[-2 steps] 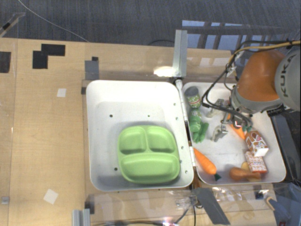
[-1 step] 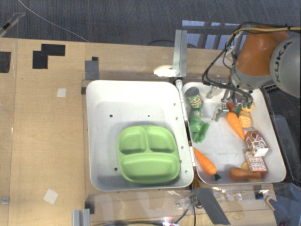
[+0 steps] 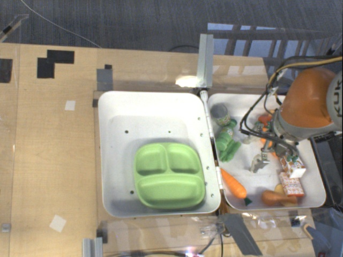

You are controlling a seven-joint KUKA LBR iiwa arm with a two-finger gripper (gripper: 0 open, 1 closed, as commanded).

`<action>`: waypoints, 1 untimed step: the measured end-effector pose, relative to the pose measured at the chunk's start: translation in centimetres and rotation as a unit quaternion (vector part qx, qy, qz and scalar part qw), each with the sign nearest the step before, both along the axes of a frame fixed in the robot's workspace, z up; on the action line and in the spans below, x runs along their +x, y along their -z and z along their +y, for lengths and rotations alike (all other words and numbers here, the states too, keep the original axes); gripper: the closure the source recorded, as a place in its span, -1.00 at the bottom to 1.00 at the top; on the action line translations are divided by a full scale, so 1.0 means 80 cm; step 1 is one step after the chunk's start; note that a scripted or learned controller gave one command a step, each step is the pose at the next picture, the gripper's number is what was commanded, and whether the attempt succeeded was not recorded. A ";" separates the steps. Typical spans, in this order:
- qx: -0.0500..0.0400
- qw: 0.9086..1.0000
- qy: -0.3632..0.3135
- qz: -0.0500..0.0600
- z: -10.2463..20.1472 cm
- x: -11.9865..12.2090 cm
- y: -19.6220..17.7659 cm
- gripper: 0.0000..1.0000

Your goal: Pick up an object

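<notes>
Orange carrot below green veg, small cartons beside hand, its grip state unclear.

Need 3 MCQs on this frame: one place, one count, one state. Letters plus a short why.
1. Where does the green tray lie?
A. in the left bin
B. in the right bin
C. on the bench outside the bins

2. How many compartments does the tray have?
A. one
B. three
C. five

3. How does the carrot lie?
A. standing on end on the tray
B. flat on the right bin's floor, by the wall between the bins
C. hanging out over the bench

Answers:
1 A: the tray sits on the left bin's floor, toward its near side.
2 B: two small wells lie above one long well.
3 B: the carrot lies flat at the right bin's left side, clear of the gripper, which hangs over that bin's middle.
</notes>
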State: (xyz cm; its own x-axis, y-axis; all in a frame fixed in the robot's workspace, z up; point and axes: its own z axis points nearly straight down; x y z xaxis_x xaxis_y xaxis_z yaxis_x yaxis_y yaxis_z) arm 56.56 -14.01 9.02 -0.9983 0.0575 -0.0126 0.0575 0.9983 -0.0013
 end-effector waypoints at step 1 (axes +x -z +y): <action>-0.002 1.000 -0.003 -0.011 0.001 0.008 -0.019 1.00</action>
State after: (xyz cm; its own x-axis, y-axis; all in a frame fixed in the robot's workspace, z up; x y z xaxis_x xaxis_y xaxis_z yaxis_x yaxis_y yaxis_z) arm 57.16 -13.93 10.53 -0.9981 0.0517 -0.0343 0.0518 0.9987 -0.0035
